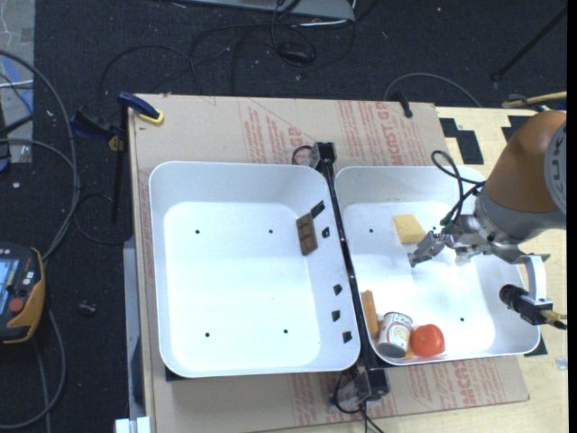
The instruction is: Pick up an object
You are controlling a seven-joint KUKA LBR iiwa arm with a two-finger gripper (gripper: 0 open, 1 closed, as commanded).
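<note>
Two white bins [171, 183] are shown on cardboard; the gripper [422, 253], fingers spread, is hung beside the yellow sponge [408, 228]; nothing is yet grasped.

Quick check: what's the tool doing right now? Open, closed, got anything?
Tool: cannot be told whether open or closed; nothing visibly held. It sits over the right bin, just right of the yellow block.

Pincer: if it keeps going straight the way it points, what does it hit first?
Probably the bare floor of the right bin: the pincer points down-left, passing below the yellow block. Depth is unclear.
</note>
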